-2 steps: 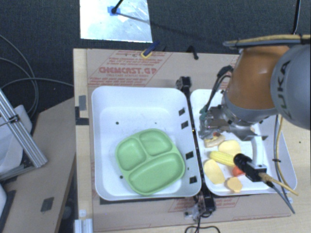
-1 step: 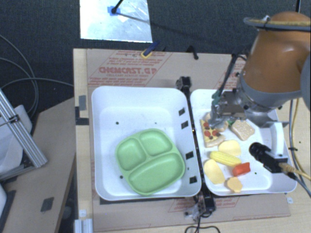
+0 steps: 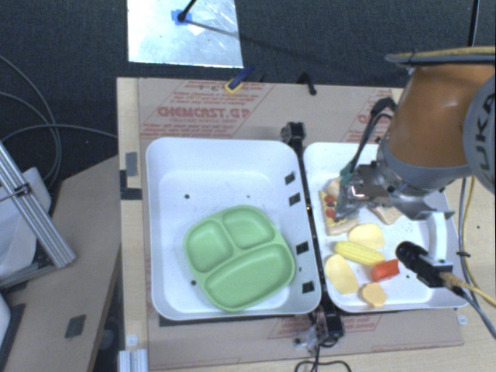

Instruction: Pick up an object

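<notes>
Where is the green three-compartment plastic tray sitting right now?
The green three-compartment plastic tray lies in the left white bin, toward its near edge, across the divider from the yellow corn cob in the right bin.

Red lettering reading "CHEMCAST GP" runs across the brown protective sheet [image 3: 203, 108] covering the bench, at the far left beyond the bins. Fainter red print repeats on the same sheet at far right, partly hidden and unreadable.

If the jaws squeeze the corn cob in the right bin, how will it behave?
The corn cob looks rounded and long, so it may roll or slip sideways. Its glossy surface suggests light, stiff plastic. Neighbouring toy food touches it and may shift too.
</notes>
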`<state>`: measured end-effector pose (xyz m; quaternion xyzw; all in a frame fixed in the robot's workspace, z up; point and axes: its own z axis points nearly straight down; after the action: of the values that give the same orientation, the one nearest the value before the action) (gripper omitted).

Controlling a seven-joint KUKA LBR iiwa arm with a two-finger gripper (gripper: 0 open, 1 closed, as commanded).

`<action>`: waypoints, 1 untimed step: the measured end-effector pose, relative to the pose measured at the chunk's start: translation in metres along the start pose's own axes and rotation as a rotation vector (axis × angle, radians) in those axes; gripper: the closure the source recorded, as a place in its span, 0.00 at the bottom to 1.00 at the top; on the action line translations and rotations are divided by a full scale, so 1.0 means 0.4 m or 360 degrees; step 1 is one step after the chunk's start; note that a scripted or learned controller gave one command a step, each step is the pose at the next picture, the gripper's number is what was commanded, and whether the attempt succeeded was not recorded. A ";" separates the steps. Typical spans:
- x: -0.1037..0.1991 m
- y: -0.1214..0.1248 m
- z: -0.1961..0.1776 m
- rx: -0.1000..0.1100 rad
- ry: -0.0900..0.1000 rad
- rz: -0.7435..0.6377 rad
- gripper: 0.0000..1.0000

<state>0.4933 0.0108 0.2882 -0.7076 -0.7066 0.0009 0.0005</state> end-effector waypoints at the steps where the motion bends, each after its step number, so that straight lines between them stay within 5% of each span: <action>1: 0.119 -0.013 0.081 -0.0002 0.0004 -0.0015 1.00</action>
<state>0.4882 0.0582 0.2559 -0.7043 -0.7099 -0.0003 0.0009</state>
